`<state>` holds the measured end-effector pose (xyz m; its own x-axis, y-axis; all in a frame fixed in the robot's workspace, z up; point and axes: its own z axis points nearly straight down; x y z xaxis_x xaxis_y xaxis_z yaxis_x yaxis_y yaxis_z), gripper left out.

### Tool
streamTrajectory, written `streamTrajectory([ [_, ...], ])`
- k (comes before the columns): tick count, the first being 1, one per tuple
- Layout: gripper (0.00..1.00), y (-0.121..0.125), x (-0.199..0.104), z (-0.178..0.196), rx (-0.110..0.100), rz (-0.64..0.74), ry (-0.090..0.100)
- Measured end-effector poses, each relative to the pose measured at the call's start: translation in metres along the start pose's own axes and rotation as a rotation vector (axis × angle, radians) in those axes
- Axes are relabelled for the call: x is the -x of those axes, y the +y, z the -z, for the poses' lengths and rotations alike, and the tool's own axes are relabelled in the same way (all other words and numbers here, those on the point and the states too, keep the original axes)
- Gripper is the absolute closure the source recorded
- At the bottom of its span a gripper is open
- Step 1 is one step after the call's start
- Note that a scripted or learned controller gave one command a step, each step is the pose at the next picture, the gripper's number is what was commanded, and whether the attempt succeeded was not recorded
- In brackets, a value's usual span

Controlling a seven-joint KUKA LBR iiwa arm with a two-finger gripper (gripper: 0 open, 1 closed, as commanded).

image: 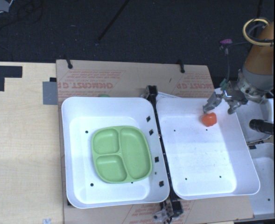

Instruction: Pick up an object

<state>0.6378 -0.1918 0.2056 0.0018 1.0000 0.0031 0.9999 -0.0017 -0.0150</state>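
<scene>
We see the end effector point(220, 104) in the upper right of the frame, over the far right corner of the right bin point(249, 171). Its two fingers point(211, 103) are spread apart, one reaching left and down, the other on the right, and nothing sits between them, so it has hold of nothing.

The task's thing, a small orange-red ball point(209, 119), lies on the floor of the right bin near its upper edge. It sits just below and slightly left of the end effector, close under the tip of the left finger; we cannot tell whether that tip touches it. It looks roughly round, perhaps a little lumpy, so we can make out no long axis and no way it points.

The arm point(260, 55) comes in from the right edge, its orange band above the grey wrist.

The left bin point(81, 111) holds a green tray point(121, 154) with three compartments, lying flat near the bin's middle, its longer side running from upper left to lower right. The two bins meet at a dark divider point(158, 143) and rest on a cardboard sheet point(128, 80) on the pale surface point(20, 143).
</scene>
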Motion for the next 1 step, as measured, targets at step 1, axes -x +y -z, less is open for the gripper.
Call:
streamTrajectory([
  [1,0.0,0.0029,0.0001,0.0088,0.015,0.002,-0.003],
])
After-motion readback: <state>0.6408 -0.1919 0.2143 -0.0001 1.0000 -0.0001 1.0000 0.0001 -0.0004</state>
